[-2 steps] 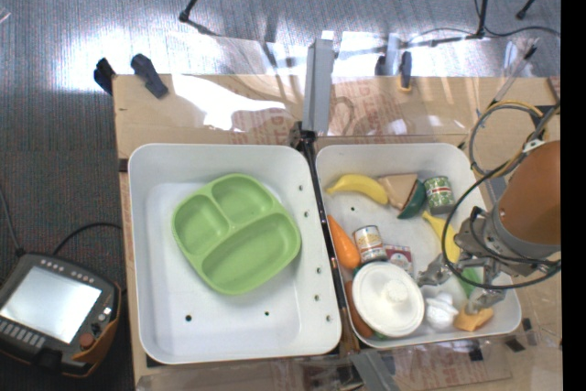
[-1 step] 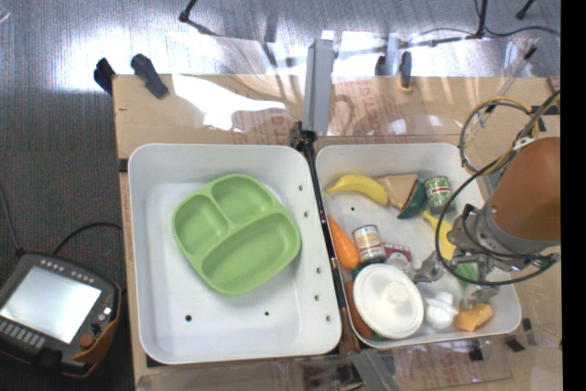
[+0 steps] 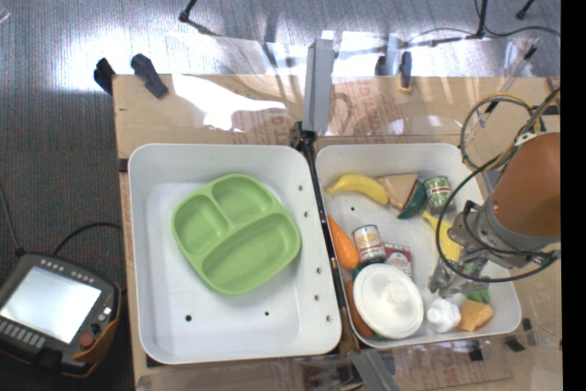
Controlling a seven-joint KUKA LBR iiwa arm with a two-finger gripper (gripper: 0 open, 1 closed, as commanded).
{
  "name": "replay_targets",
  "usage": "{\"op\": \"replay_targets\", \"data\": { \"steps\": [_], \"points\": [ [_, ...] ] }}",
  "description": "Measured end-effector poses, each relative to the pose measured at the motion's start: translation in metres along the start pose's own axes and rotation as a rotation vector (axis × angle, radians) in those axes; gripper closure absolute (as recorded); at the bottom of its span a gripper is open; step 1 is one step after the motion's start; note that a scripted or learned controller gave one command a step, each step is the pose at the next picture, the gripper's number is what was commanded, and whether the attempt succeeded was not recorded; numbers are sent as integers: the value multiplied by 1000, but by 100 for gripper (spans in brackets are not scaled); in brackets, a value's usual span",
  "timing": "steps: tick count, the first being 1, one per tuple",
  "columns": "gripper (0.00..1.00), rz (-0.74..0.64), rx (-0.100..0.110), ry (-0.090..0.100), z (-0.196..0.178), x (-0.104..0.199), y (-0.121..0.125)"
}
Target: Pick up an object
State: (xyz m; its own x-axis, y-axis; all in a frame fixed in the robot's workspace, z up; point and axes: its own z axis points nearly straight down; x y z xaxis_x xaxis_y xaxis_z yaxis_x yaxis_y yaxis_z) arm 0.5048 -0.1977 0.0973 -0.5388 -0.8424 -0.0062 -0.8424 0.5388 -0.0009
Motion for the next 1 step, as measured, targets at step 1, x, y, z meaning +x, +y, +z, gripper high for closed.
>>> {"op": "replay_targets", "data": {
  "steps": [1],
  "points": [
    [100, -80, 3, -1, -44, -50, -89]
  ]
}}
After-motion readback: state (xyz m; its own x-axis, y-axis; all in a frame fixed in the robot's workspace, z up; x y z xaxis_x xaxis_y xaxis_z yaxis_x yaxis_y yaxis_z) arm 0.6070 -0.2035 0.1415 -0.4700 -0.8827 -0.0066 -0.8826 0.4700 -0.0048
